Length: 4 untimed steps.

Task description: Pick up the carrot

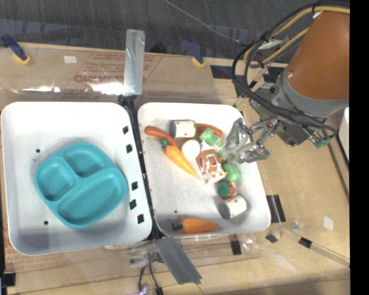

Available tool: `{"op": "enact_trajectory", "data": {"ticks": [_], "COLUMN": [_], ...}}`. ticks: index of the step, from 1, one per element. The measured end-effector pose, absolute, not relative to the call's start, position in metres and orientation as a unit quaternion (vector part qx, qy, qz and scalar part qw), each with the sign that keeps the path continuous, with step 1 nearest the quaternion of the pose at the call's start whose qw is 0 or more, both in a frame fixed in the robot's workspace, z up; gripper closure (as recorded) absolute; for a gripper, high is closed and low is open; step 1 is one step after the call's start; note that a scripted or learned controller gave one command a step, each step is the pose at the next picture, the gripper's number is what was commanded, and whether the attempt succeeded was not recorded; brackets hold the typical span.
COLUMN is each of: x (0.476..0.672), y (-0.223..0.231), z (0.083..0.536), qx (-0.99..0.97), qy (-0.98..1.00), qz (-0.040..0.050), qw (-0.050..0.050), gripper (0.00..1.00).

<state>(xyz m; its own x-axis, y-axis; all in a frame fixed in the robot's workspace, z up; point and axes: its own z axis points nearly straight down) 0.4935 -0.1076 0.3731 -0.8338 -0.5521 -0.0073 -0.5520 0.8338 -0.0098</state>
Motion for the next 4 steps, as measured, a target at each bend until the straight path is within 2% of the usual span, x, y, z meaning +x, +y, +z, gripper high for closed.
{"op": "enact_trajectory", "data": {"ticks": [1,2,3,4], "x": [0.541,0.497,0.499,0.551], "y": [-0.133,-0.162,-0.161,-0.162], "z": [0.448,0.316,0.33,0.347], "qx": [-0.271,-0.342,-0.344,-0.458], "qy": [0.963,0.94,0.939,0.889], "qz": [-0.0024,0.0019,-0.0012,-0.0014], "qw": [0.003,-0.002,0.001,0.002], "gripper": [1.0,1.0,1.0,1.0]}}
